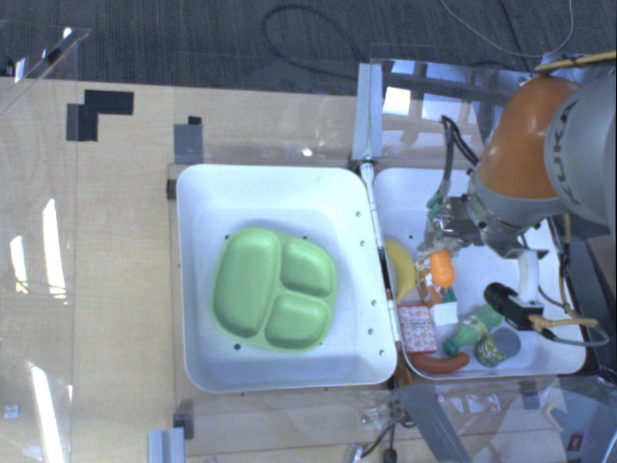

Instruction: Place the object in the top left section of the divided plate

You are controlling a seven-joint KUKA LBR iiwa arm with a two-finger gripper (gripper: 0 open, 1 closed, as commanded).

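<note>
Reaching in over the right bin (569,350), the gripper (445,234) hangs low above a heap of toy food crowded toward that bin's near-left corner, so the arm is likely after an object to carry across. Just below it sits an orange piece (442,270), the nearest candidate for the task's object, though nothing shows between the fingers and I cannot tell how far apart they stand. Beside the orange piece lie a yellow banana (401,266), a red-patterned packet (417,328), a red sausage (444,362), a green item (471,328) and a small can (496,347).

In the left bin (207,355) the green divided plate (275,287) rests near the middle, every section bare, ready to receive.

Both bins sit side by side on a pale wooden bench (96,287), clear panels standing along its left edge. Dark carpet with loose cables lies beyond the far edge.
</note>
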